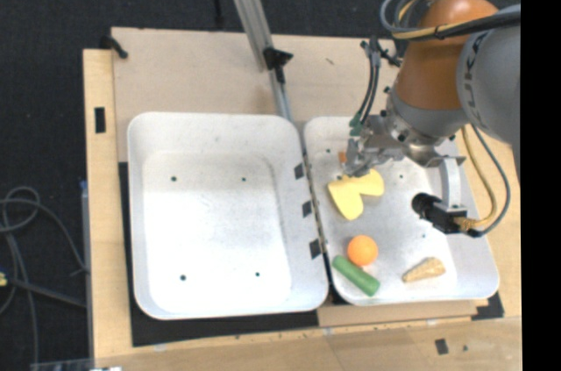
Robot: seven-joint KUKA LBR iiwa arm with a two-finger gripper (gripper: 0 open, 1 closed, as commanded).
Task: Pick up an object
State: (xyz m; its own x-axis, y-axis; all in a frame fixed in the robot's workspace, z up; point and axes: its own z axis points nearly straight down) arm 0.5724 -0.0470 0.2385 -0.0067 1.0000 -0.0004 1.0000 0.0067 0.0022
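In the right bin (465, 277) lie a yellow block (352, 194), an orange ball (362, 250), a green cylinder (355, 275) and a tan wedge (423, 270). My gripper (358, 160) hangs over the bin's far left part, right at the yellow block's upper edge. Its fingertips are lost against the wrist hardware and the block. The arm's orange band (443, 53) sits above it at the upper right.
The left bin (219, 211) lies beside the right one, their rims meeting near the middle. A slanted metal rail (250, 5) rises from behind the bins. Black cables (486, 176) loop off the wrist over the right bin's right side.
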